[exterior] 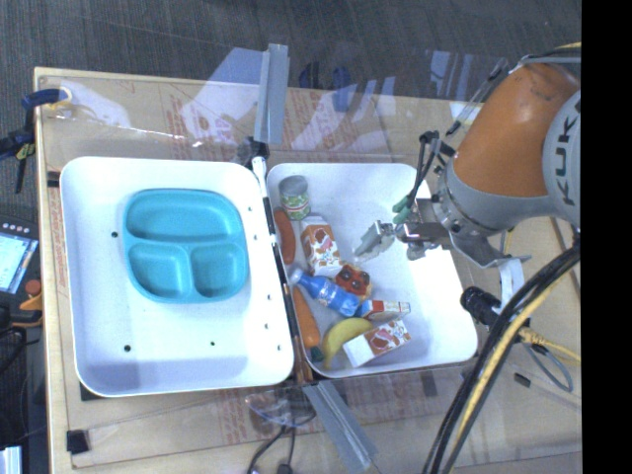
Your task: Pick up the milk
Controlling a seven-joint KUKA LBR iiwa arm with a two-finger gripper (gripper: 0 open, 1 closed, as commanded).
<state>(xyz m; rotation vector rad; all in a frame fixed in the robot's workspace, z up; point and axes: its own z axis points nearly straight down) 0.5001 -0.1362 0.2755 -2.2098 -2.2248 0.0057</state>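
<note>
Just left of the grey two-finger gripper, whose fingers stand apart around nothing, the small red-and-white milk carton lies in the right white bin. That carton rests near a green-labelled can, above a blue plastic bottle.

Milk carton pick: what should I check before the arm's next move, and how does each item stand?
1. Milk carton visible in right bin: ok.
2. Gripper over right bin: ok.
3. Gripper above the carton: not ok, it hangs to the carton's right.
4. Nothing between the fingers: cannot tell.
5. Room around the carton: not ok, sausage, can and blue bottle crowd it.
6. Left bin holds just the blue tray: ok.
</note>
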